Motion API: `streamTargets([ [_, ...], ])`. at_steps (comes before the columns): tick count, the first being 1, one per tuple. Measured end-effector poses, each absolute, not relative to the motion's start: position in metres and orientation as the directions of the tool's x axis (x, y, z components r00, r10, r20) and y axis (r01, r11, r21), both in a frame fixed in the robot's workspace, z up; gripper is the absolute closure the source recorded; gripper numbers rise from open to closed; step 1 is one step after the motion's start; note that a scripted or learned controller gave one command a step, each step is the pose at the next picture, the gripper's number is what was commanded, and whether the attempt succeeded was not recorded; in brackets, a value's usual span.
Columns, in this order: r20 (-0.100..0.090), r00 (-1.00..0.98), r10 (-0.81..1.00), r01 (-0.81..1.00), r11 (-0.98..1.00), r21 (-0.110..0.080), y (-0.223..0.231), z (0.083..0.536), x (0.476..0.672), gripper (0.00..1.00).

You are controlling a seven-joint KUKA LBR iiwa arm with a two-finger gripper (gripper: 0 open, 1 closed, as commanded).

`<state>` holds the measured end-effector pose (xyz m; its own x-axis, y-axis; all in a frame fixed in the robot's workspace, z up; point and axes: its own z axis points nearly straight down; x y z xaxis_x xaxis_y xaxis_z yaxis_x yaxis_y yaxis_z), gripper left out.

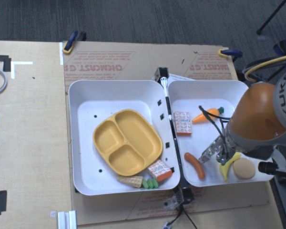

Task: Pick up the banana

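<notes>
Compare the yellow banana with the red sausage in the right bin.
The yellow banana is yellow and curved; the red sausage is reddish and nearly straight. The banana lies right beside the gripper and a round tan bread roll; the sausage lies apart to its left. Both are elongated toy foods in the right white bin.

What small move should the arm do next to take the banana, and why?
Probably a short move down and slightly right. The gripper sits just left of the banana in the right bin, and nothing is seen between its fingers; the sausage lies farther left.
</notes>
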<state>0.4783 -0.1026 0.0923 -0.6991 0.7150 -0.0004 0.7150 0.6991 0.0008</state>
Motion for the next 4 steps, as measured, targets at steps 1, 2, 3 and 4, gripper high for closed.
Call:
streamTargets([
  [1, -0.003, -0.901, 0.433, 0.433, 0.901, 0.001, -0.082, 0.192, 0.564, 1.0],
  [2, -0.003, -0.901, 0.433, 0.433, 0.901, 0.001, -0.082, 0.193, 0.564, 0.0],
  [3, -0.002, -0.887, 0.462, 0.462, 0.887, 0.001, -0.11, 0.202, 0.504, 0.0],
  [4, -0.002, -0.893, 0.45, 0.45, 0.893, 0.001, -0.14, 0.117, 0.48, 0.0],
])
